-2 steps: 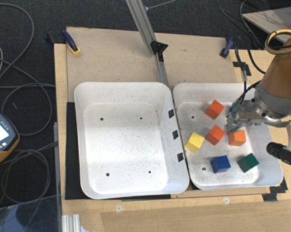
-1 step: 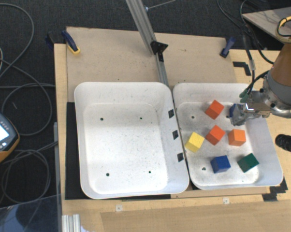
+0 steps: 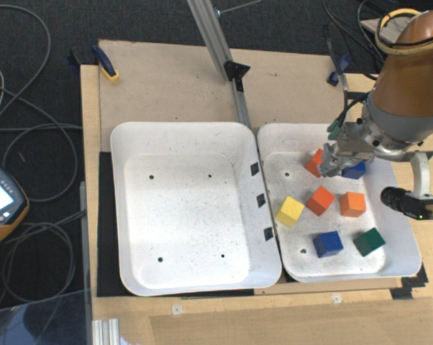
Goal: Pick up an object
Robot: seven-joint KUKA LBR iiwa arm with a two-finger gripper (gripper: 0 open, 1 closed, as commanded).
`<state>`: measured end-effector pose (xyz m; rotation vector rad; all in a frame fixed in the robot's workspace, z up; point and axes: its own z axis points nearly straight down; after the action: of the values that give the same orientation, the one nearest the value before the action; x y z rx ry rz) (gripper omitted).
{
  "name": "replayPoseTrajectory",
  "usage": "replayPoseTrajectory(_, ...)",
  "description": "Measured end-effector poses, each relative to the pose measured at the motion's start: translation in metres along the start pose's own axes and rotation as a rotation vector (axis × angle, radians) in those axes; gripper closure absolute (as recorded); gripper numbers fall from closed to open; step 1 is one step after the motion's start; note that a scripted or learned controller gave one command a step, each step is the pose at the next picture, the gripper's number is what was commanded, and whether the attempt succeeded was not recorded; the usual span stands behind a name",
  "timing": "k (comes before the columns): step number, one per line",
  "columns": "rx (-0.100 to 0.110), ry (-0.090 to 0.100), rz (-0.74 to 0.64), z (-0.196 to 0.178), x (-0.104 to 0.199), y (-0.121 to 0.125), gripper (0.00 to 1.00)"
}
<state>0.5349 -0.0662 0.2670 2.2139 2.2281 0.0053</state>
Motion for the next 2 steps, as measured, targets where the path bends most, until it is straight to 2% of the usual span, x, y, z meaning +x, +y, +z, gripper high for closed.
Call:
replayPoseTrajectory(1,0.002,-0.001,0.001,0.016,0.045,0.021,1.00)
replayPoseTrajectory(2,0.000,0.000,0.000,0.010,0.097,0.041,1.00)
